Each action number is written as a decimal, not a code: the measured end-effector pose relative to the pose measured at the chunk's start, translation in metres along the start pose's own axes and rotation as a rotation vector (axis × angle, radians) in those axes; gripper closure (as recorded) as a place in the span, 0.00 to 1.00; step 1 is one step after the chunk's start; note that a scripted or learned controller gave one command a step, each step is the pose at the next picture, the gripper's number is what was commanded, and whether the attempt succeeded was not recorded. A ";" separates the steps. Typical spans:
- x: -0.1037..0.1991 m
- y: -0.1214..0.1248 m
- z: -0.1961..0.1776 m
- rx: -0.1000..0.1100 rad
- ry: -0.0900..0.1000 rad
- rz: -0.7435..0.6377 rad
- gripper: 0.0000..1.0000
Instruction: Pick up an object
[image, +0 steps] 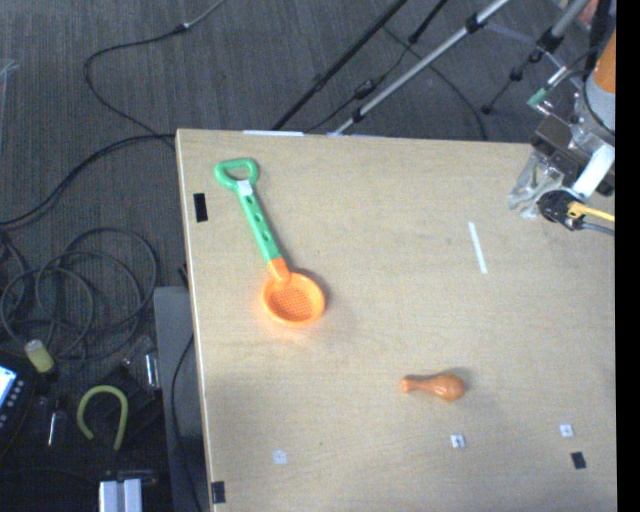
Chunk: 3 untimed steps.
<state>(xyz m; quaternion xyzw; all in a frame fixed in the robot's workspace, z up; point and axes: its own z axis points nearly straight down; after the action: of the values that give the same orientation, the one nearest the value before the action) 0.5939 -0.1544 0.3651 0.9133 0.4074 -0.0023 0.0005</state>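
A toy strainer spoon with a green handle and an orange bowl (275, 262) lies on the left part of the light wooden bench top (400, 330). A small orange pear-shaped object (436, 386) lies on its side near the front middle. A thin white stick (478, 247) rests toward the back right. My gripper (529, 193) hangs at the far right near the back edge, above the bench surface, well away from all three objects. Nothing is seen held in it.
A yellow and black fitting (572, 211) sticks out beside the gripper. Small black and white markers (457, 440) dot the front of the bench. Cables and a green hook (102, 410) lie on the floor to the left; tripod legs (430, 55) stand behind.
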 end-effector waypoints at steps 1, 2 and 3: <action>0.063 -0.042 -0.068 0.000 0.000 0.207 1.00; 0.135 -0.074 -0.068 -0.001 0.000 0.068 1.00; 0.135 -0.074 -0.077 0.000 -0.005 0.069 1.00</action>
<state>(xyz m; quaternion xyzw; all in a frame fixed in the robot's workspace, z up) 0.6293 -0.0043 0.4412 0.9268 0.3755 -0.0045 0.0016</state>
